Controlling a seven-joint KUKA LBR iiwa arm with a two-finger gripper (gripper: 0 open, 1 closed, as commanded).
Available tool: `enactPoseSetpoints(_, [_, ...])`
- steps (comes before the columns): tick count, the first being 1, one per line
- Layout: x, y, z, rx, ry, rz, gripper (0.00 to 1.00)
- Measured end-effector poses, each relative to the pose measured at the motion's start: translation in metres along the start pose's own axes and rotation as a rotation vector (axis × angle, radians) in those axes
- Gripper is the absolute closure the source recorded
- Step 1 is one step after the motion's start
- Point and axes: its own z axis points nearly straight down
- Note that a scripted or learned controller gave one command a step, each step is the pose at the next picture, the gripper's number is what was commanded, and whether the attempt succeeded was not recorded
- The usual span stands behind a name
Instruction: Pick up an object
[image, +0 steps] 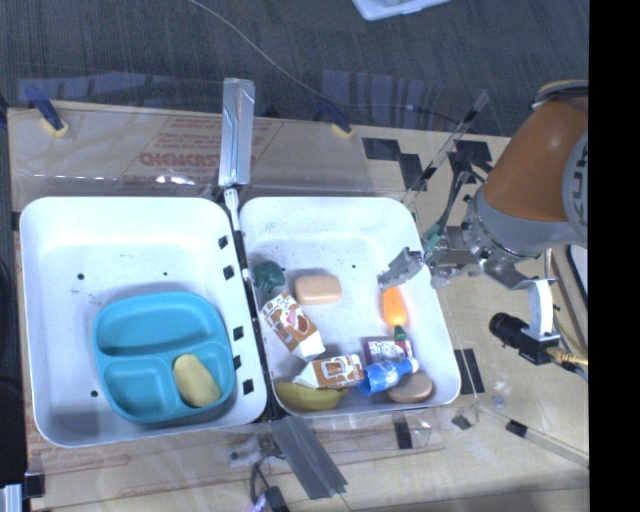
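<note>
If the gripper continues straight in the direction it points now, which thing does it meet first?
The gripper points left and downward into the right bin. Most likely it first meets the orange carrot-like piece just below its tip, though depth is hard to judge from this slanted view.

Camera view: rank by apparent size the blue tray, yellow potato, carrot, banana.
Largest to smallest:
1. blue tray, by far
2. banana, though partly hidden under the cartons
3. yellow potato
4. carrot
Banana and potato look close; that order is unsure.
</note>
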Motion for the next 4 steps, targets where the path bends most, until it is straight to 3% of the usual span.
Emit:
enactPoseSetpoints(1, [-0.014,-0.011,0.095,0.005,0.001,0.217,0.00])
enactPoseSetpoints(2, [-0.018,-0.014,0.151,-0.011,-0.005,0.190,0.00])
enactPoseSetpoints(3, [-0.016,-0.003,0.167,-0.004,-0.001,0.173,0.00])
enactPoseSetpoints(4, [0.005,0.030,0.113,-0.003,0.000,0.006,0.00])
